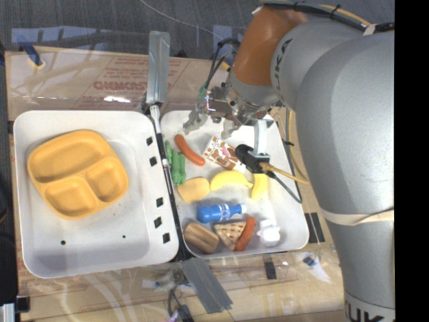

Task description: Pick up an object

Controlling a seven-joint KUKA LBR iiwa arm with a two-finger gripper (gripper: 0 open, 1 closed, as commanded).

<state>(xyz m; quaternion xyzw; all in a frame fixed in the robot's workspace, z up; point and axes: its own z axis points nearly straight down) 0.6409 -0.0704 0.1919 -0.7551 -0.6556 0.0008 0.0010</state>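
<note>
Fingers [196,117] of the gripper [213,121] are seen spread apart and bare, with nothing caught between them, poised above the far end of the right bin [300,225]. Such an open, raised stance is judged to suit an approach, since no object has yet been taken. Just below and in front of the fingers a sausage [190,149] is laid slantwise, and it is judged the likeliest target because it sits closest and apart from its neighbours. Beside it, under the wrist, a patterned packet [218,153] is found, partly covered by the tool. Further from the fingers, against the dividing wall, a green pod [178,166] is set upright along the edge, where a grasp would be crowded by the rim. Beyond these a potato [193,190] and a banana [236,181] are lying near each other in the middle, then a blue bottle [218,212], and at the nearest end a bread roll [201,237], a waffle wedge [230,233] and a second sausage [246,233] are packed closely, which would hinder a clean grip. Farthest off, across the wall, a yellow tray [76,173] is resting in the left bin [40,257], well apart from the fingers.
</note>
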